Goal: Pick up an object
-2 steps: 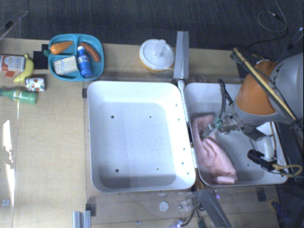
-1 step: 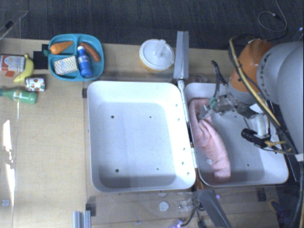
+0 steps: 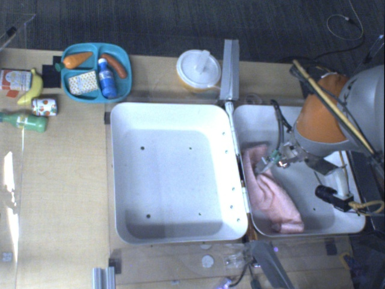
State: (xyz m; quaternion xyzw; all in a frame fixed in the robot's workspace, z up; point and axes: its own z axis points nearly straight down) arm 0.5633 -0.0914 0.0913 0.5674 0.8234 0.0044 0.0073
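Note:
A crumpled pink cloth (image 3: 272,192) lies along the left side of the right bin (image 3: 337,221), reaching from the bin's middle to its front wall. My gripper (image 3: 274,160) is down inside this bin, its tip at the cloth's upper end and seemingly touching the fabric. The grey arm with its orange band (image 3: 319,122) comes in from the right above it. The gripper's tip is small and partly blurred against the cloth.
The left bin (image 3: 174,116) stands beside the right one, with a metal divider post (image 3: 229,71) behind them. A white lidded cup (image 3: 198,70) and a blue tray of toy food (image 3: 96,72) stand on the bench behind. A banana (image 3: 31,88), a small can (image 3: 44,106) and a green bottle (image 3: 24,121) lie at far left.

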